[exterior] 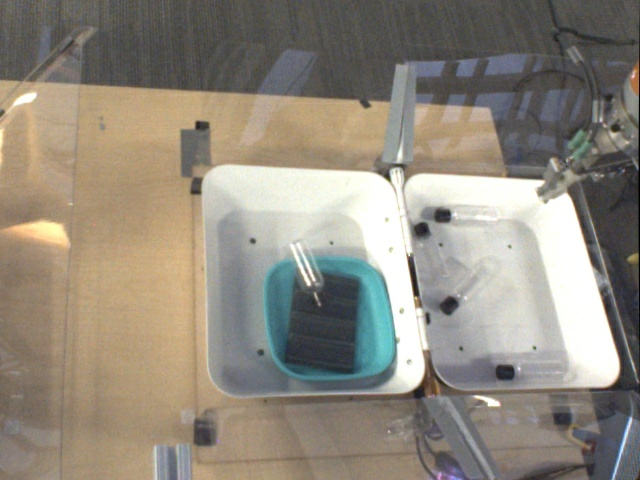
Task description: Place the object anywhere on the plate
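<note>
Your gripper (pixel 553 187) sits over the far right corner of the right bin (pixel 592 298), just above the rim, with the grey arm (pixel 612 128) running off behind it towards the right. At this angle it looks small and blurred, so you cannot tell whether it is spread or pressed together, and you can see nothing held in it.

Closest to it, along the far edge of the right bin, you have a clear tube with a black cap (pixel 466 213) lying flat and parallel to that edge. Near the far left corner of that bin is a loose black cap (pixel 421 230). Towards the middle lies a second capped tube (pixel 468 288), set at a slant with its cap pointing to the near left. A third capped tube (pixel 528 372) rests against the near edge.

Across the divider, the left bin (pixel 230 268) carries the teal plate (pixel 378 313) in its near right part. A black ridged block (pixel 325 323) lies on the plate. One clear tube (pixel 306 267) is on the plate: it leans across the plate's far left rim, with its lower end touching the far edge of the block.
</note>
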